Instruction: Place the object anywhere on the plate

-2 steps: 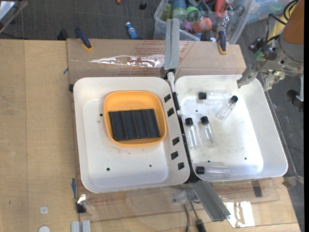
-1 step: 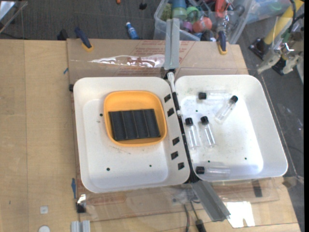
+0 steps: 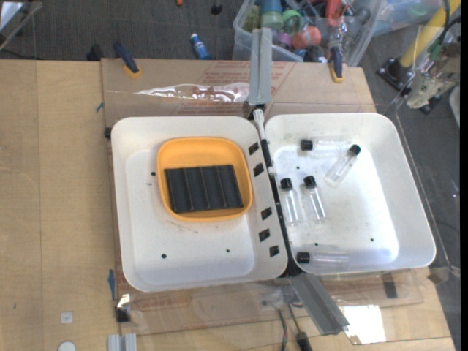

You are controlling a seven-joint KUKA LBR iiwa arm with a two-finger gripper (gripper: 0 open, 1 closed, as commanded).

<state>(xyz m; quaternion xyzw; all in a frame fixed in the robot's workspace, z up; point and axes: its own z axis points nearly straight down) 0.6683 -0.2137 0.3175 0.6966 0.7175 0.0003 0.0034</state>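
Five small clear vials with black caps lie in the right bin [image 3: 380, 218]: one [image 3: 322, 145] near its far edge, one [image 3: 344, 163] slanted beside it, two [image 3: 289, 199] [image 3: 314, 199] side by side at the middle, one [image 3: 322, 257] at the near edge. The orange plate [image 3: 205, 152] sits in the left bin [image 3: 139, 262], a black ridged block [image 3: 203, 188] covering most of it. I cannot tell the pincer's state.

The risks, as I judge them: round, see-through vials could roll or slip from a grasp, the paired ones crowd each other, and the block leaves little bare plate, so a released vial may roll off.
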